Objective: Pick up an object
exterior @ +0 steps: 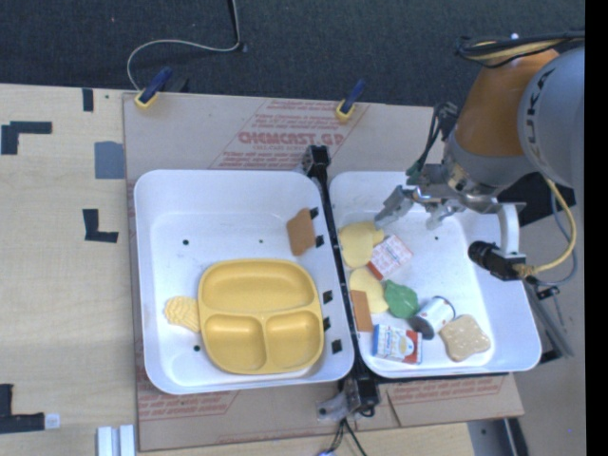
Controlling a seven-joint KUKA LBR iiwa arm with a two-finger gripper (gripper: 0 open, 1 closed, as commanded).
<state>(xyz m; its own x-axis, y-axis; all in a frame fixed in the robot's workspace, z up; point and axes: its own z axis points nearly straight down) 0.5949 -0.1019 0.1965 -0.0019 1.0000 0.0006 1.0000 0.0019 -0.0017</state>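
A dark carpeted floor is showing behind a pale wooden counter (57, 283), where a brown cardboard sheet (275, 136) is lying under two shallow white bins set side by side. The grey arm with the orange band (503, 93) is reaching in from the right, and its end effector (418, 207) is hovering over the upper part of the right white bin (513, 350) with its metal fingers (391, 205) spread open and nothing between them. Just below it, a pale yellow round piece (357, 241) is touching a small white and red packet (390, 256). Further down, a green leafy toy (400, 300), a second yellow piece (367, 283), a white carton with red and blue print (396, 342) and a tan slice of toy bread (464, 337) are lying near together. In the left white bin (166, 207), a yellow three-compartment plate (258, 313) is sitting, with a small brown block (302, 231) leaning by the dividing wall
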